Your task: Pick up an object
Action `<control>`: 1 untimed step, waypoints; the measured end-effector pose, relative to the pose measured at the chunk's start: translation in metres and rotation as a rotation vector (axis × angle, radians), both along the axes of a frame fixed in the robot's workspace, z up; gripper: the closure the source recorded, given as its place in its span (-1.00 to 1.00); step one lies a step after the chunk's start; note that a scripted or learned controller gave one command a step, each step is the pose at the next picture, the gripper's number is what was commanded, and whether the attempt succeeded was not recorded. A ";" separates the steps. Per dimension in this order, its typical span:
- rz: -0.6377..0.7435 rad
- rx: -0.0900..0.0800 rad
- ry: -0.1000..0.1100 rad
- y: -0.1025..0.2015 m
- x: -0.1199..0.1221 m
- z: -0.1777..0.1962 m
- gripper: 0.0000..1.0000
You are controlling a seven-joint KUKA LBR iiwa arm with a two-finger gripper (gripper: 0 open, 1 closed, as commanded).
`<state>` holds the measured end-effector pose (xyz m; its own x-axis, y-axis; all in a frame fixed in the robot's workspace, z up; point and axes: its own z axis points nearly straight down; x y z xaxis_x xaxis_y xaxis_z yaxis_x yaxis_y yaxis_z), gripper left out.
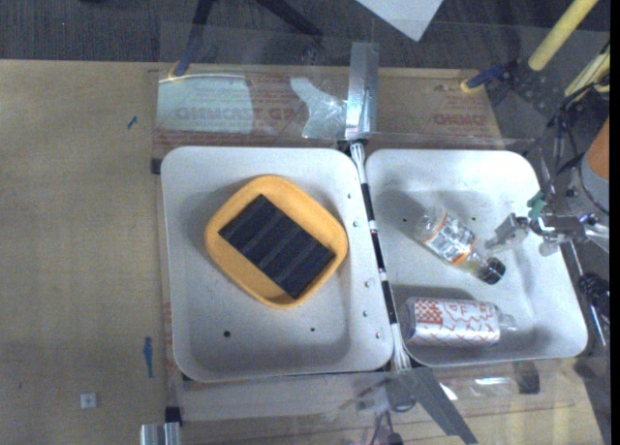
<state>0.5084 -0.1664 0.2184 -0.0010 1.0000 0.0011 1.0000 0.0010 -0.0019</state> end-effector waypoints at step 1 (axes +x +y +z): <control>0.073 -0.003 -0.010 0.004 0.065 -0.131 -1.00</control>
<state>0.5737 -0.1628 0.0878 -0.0735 0.9973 -0.0026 0.9973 0.0736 0.0081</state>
